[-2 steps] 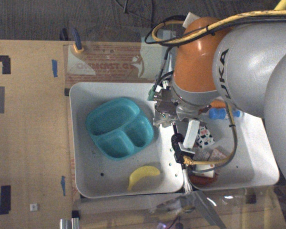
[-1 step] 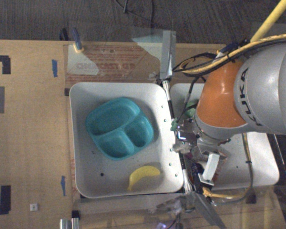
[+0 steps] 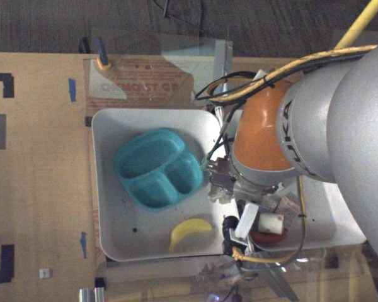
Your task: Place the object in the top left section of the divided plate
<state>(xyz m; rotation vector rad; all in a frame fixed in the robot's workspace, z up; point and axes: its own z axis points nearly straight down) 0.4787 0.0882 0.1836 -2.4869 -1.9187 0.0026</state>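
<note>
Seemingly the pick is not yet made: the small yellow banana-shaped toy (the likeliest object for this task) lies on the floor of the shallow white left bin, just below the teal three-section plastic plate and apart from it. Every section of the plate is bare. The grey arm with the orange band hangs over the seam between the two bins, its gripper largely buried under the wrist beside the plate's right edge; whether it is spread or closed I cannot tell, and nothing is seen held. The next move calls for a descent onto the banana, a grasp across its narrow width, then a carry to the large section at the plate's upper left. In the shallow white right bin a red-and-white thing peeks out from behind cables — too covered to name, and possibly the intended object instead.
</note>
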